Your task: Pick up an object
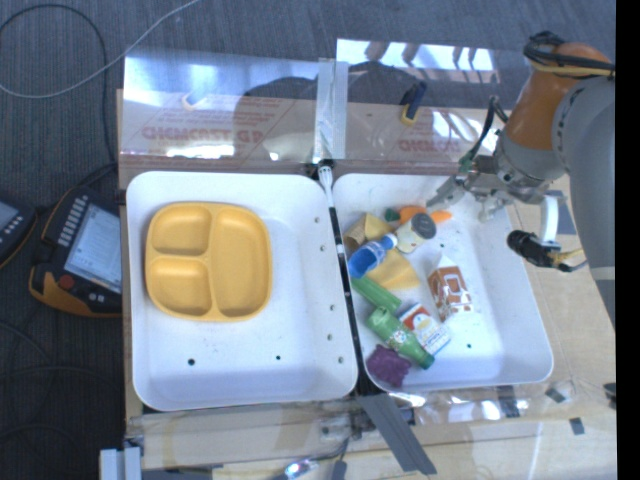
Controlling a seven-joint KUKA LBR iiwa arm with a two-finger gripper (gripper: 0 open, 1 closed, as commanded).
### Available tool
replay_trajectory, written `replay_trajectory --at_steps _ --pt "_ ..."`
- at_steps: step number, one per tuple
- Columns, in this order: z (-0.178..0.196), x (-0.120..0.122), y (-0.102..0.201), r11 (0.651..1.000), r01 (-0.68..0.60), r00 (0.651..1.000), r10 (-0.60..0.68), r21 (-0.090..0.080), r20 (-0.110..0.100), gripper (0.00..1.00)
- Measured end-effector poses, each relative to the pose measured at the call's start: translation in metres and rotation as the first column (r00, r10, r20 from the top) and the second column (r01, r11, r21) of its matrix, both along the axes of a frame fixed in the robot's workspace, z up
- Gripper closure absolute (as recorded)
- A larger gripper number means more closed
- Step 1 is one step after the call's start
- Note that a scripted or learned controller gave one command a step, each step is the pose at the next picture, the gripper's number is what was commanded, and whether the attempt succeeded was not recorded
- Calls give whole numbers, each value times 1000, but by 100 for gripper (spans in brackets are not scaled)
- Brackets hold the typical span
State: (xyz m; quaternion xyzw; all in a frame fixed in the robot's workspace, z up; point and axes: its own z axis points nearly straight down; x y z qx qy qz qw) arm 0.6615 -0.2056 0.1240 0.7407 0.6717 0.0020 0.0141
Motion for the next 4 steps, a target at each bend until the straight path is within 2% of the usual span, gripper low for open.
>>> replay_trajectory --at_steps 1,2,3,4 --pt "-34 -69 19 997 81 997 -81 14 -13 0" --pt "-33 -110 22 997 75 997 -75 14 -9 0" --pt "-25 -109 24 997 74 997 -74 18 -8 100" --pt "88 -80 79 998 -57 998 57 18 -23 100"
